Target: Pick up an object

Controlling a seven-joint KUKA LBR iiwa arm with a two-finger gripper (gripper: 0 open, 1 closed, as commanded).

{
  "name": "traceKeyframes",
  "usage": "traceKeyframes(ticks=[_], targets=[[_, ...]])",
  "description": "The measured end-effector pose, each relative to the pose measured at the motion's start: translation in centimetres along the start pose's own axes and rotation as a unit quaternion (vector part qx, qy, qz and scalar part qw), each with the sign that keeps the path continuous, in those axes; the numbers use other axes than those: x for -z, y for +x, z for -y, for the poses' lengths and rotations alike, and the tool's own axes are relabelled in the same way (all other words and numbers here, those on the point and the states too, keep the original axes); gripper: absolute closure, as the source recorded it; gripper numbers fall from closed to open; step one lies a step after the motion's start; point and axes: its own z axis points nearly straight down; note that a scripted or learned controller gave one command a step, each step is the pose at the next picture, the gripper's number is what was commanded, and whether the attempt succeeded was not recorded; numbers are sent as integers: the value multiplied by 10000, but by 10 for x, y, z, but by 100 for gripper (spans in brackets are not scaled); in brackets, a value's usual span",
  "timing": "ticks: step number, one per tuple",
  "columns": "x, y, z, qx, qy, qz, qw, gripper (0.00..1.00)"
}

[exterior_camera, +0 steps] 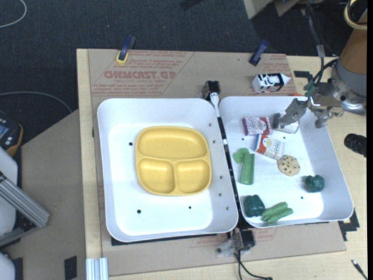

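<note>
Green toys [276,212] near right bin's front rim [303,220]; tool [289,119] above back edge, grip state unclear.

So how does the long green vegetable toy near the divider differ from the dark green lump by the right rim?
The long green vegetable toy is lighter green, elongated and lies roughly along the divider; the dark green lump is darker, compact and rounded. The long one sits at the bin's left side, the lump near its right rim. Both lie in the right white bin, untouched.

Arm [349,69] reaches in from right; gripper [289,118] low, tilted leftward
</note>
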Motion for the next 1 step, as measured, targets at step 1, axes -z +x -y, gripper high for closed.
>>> traceKeyframes(ticks=[1], targets=[[7, 0, -2, 12, -68, 9, 10000, 0]])
